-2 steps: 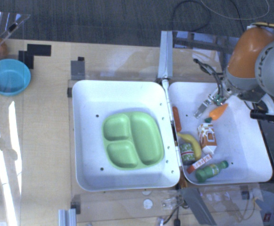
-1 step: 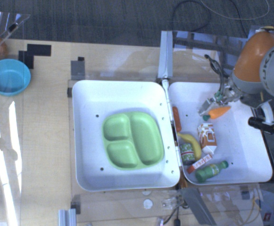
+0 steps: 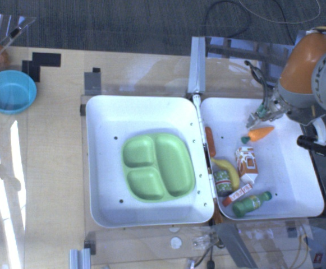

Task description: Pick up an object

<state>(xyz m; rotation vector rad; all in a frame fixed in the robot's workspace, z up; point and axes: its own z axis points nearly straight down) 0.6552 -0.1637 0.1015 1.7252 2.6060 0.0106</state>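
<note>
The right bin [image 3: 297,167] holds several items. An orange carrot [image 3: 261,132] lies near its upper middle. A red sausage [image 3: 210,140] rests along the left wall, with a yellow banana [image 3: 229,170], a small white and orange carton [image 3: 246,162], a can [image 3: 223,182], a red packet [image 3: 238,194] and a green bottle [image 3: 251,203] below it. My gripper [image 3: 259,118] hangs just above and slightly left of the carrot, close to it. Whether it touches the carrot cannot be made out.
The left bin [image 3: 104,122] contains a green divided plate [image 3: 158,166]. A blue bowl [image 3: 10,91] sits on the bench at far left. The arm's orange band [image 3: 306,60] looms over the right bin's upper right corner.
</note>
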